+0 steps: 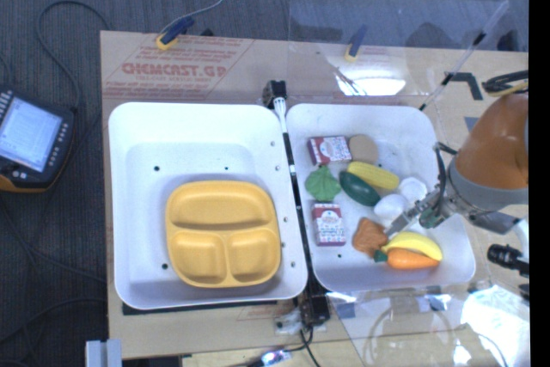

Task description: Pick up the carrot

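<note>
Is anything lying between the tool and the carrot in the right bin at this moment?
Yes. The banana lies on top of the carrot, covering its upper side, and the tool sits just above the banana. An orange piece lies close by, to the carrot's left.

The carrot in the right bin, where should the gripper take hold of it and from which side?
Probably from above, across the carrot's orange middle. It lies flat along the right bin's near wall, with the banana touching its far side, so the fingers need to slip between the two. The gripper hovers beside it.
</note>
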